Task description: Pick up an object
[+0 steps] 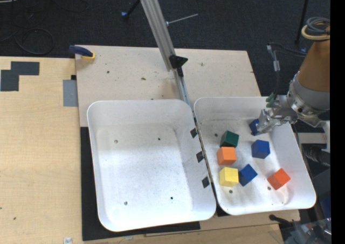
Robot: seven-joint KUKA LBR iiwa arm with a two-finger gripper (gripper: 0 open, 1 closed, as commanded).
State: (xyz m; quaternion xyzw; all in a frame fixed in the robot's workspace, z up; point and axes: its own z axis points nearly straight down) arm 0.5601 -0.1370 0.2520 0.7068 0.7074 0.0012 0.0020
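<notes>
Nearest the camera, the left bin point(145, 183) sits white and shallow, with only small dark specks on its floor. Beside it, the right bin point(302, 183) holds 6 loose blocks: a green block point(229, 138) touching an orange block point(226, 155) just below it, a yellow block point(228, 176) touching a blue block point(248, 174), another blue block point(260, 148) nearer the middle, and a red-orange block point(278, 178) towards the bin's near right corner. Reaching in from the right, the gripper point(260, 125) hangs over the far right part of this bin, and a small blue object point(253, 126) shows at its tip (whether the tool is apart, together or clamped on it, I cannot tell). Behind both bins, a slanted aluminium bar point(159, 27) rises from the bench point(129, 76).
</notes>
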